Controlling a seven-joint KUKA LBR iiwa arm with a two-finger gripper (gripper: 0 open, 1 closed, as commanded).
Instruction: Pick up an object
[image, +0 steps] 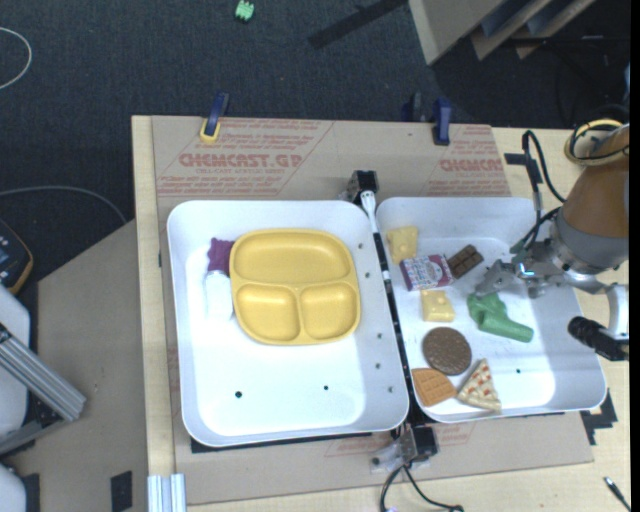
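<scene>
I see the left bin (200, 330) carrying a yellow divided tray (295, 285). A purple item (219, 253) lies just beside its left edge.

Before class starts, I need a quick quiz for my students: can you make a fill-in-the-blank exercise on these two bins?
1. The yellow divided tray lies in the ____ bin.
2. The toy pizza slice lies in the ____ bin.
3. The round brown cookie has a ____ outline.
4. The pincer hovers beside the ____ toy.

Missing words: left; right; round; green
</scene>
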